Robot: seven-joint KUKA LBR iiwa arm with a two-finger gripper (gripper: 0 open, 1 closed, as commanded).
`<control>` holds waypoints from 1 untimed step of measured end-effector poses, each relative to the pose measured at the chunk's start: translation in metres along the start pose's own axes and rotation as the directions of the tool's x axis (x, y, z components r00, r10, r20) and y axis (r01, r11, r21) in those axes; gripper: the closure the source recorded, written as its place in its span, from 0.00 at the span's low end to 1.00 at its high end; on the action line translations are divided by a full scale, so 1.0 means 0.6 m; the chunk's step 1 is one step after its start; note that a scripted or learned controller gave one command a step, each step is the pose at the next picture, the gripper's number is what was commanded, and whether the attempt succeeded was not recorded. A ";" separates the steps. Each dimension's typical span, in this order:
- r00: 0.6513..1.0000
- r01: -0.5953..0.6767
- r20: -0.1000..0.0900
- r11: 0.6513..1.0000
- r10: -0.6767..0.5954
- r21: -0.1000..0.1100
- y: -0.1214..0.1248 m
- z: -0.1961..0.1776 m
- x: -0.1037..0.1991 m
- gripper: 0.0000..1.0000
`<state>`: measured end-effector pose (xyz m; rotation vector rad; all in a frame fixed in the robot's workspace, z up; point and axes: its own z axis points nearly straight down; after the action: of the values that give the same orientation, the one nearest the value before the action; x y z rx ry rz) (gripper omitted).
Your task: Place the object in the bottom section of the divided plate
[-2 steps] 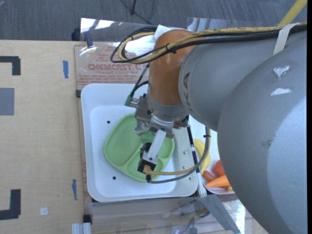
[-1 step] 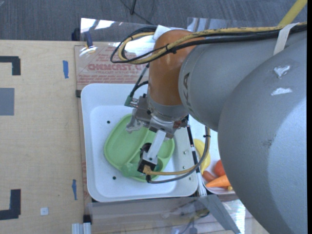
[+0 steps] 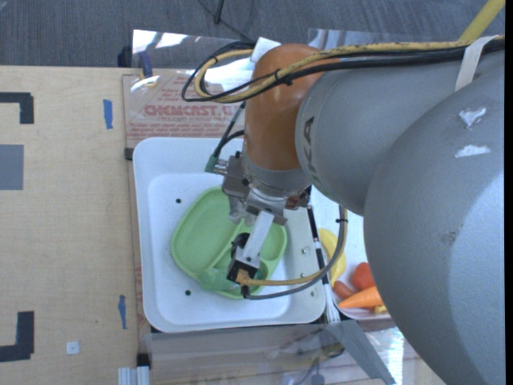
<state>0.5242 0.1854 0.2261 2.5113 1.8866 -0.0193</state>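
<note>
1. Currently gripper [image 3: 255, 205] is hovering over green divided plate [image 3: 196, 235], which is lying in left bin [image 3: 152, 215].
2. Grip state: can't tell, wrist is blocking it.
3. Carrot [image 3: 361, 297] & yellow obj [image 3: 333, 251] are sitting in right bin [image 3: 365, 314].

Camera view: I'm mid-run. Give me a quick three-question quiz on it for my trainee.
1. The divided plate lies in: A) the view's left bin; B) the view's right bin; C) neither bin.
2. True or false: the carrot lies on the plate.
3. Fill in: the plate's colour is ____.

Key: 1 A. 2 False: the carrot lies in the right bin. 3 Green.
</note>
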 end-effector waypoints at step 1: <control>1.000 0.030 -0.005 1.000 -0.030 -0.004 0.041 -0.036 0.023 1.00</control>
<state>0.5518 0.1919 0.2473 2.4831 1.9244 -0.0088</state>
